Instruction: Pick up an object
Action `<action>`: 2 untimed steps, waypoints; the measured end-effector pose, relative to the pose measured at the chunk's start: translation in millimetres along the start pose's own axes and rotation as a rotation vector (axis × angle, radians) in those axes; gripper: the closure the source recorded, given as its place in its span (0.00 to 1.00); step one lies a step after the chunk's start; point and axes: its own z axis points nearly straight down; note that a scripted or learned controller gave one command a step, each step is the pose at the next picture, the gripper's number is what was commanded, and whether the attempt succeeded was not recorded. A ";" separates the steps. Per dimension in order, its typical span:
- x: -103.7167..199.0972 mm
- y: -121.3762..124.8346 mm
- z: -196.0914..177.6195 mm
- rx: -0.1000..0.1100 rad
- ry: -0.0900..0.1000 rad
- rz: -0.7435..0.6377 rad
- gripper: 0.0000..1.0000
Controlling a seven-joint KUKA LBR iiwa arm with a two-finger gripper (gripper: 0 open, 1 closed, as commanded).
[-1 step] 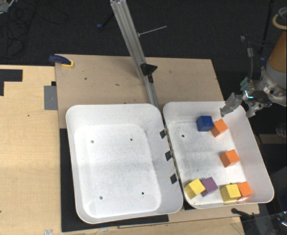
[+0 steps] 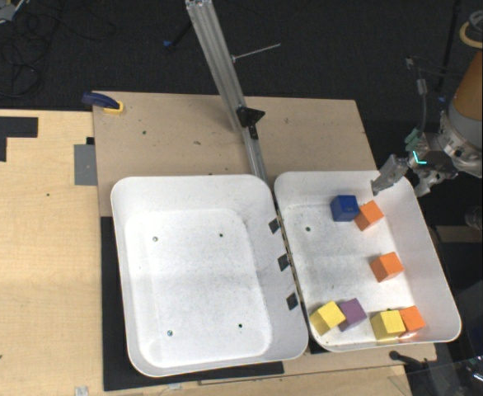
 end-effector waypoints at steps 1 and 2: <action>9.0 -2.1 61.4 0.006 0.002 0.001 0.00; 14.1 3.8 108.5 0.005 0.002 -0.002 0.00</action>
